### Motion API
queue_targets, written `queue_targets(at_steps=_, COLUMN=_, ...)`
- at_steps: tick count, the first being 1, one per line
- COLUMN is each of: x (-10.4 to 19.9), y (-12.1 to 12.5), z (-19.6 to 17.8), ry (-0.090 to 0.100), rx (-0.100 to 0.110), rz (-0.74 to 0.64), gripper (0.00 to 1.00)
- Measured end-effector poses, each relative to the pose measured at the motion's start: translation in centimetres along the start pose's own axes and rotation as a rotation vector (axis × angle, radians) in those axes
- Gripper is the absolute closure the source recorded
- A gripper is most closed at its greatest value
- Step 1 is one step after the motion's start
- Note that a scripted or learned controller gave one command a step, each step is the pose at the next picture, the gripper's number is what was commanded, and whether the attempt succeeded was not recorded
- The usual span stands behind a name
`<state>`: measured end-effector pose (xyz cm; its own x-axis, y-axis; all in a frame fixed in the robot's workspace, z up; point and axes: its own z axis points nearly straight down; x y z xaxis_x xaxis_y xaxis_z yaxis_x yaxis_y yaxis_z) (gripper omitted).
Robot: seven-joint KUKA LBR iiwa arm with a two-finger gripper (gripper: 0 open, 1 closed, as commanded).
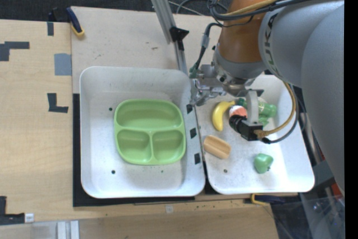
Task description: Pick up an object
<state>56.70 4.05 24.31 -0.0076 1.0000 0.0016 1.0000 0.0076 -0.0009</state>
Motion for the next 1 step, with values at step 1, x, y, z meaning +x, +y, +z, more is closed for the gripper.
queue_targets(at_steps=1, x=4.38, y=1.78, z=1.39, ry=-0.002, rx=0.001, rz=0.002, gripper=1.00)
